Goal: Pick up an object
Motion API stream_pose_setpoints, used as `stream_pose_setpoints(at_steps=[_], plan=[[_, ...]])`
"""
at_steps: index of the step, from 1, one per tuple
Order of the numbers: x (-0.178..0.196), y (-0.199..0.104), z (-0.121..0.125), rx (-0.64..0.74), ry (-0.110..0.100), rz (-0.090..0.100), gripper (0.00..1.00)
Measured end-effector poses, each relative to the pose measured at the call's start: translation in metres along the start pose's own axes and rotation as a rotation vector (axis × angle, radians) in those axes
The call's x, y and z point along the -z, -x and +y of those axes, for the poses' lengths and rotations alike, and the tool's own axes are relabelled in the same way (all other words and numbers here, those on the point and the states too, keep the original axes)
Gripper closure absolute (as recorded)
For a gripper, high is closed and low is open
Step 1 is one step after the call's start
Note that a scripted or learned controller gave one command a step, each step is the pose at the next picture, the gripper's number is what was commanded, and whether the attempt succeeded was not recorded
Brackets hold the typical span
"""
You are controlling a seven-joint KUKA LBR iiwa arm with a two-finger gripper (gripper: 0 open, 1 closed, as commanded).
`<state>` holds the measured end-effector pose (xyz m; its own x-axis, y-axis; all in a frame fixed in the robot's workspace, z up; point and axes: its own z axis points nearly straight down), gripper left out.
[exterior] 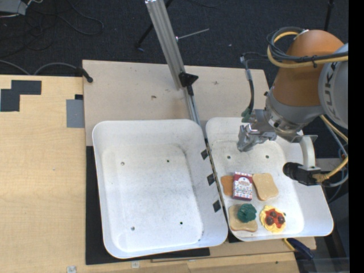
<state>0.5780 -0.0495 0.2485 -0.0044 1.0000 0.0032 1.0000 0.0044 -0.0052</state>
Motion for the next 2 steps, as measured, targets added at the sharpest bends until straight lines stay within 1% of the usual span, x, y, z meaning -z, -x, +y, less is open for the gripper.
stream_pose_setpoints(at_steps=[1, 2], plan=[[-0.004, -0.046, -0.018, -0.001, -0.001, -0.001, 1.00], [-0.017, -0.097, -0.031, -0.001, -0.002, -0.001, 1.00]])
